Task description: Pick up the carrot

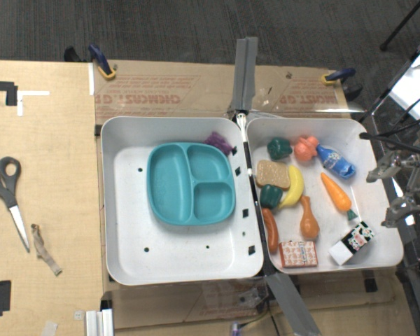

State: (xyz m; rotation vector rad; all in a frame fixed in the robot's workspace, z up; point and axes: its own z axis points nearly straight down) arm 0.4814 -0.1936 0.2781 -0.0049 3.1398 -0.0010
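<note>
The carrot [335, 192] is orange with a small green stub at its lower right end. It lies slanted on the floor of the right bin [378, 257], in the right half. A blue bottle [334, 161] sits just above it and a black-and-white carton [351, 243] lies below it. Nothing touches or covers the carrot.
The right bin also holds a green pepper [278, 148], bread slice [271, 173], banana [292, 186], orange gourd [308, 219], sausage [270, 229] and pink box [298, 253]. The left bin [119, 243] holds a teal divided plate [192, 184] and a purple item [219, 142]. Scissors [7, 194] lie at far left.
</note>
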